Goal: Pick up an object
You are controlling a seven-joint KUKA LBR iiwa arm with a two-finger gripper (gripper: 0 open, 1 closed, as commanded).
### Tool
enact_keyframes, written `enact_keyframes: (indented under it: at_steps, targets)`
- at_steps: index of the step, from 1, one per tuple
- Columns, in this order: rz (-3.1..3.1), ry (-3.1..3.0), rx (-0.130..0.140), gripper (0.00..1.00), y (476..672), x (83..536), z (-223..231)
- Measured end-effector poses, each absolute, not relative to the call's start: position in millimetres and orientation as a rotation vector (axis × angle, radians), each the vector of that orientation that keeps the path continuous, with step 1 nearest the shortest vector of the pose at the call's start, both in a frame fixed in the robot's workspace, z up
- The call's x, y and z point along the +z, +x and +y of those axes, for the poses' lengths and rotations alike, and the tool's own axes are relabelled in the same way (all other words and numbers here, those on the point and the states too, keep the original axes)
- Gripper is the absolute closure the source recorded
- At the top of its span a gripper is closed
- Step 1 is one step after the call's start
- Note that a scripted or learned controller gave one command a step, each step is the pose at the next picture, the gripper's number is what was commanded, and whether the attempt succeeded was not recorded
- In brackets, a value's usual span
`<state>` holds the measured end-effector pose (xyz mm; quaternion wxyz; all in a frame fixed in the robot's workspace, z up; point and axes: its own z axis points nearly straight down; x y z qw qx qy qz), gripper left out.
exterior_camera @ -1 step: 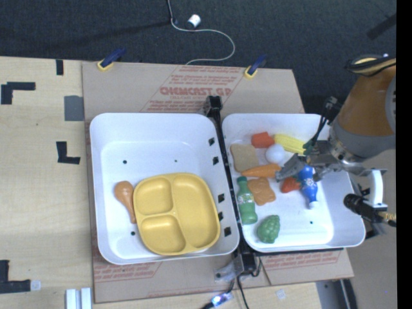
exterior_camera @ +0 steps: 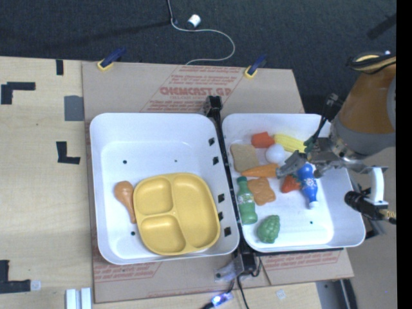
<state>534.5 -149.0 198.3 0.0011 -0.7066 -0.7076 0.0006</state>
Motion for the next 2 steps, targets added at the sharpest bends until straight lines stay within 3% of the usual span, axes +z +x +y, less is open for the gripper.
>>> enact_keyframes:
  at_steps: [2]
  targets:
    - [-2.221, -2.219, 0.004, 0.00, 539.5, 83, -141]
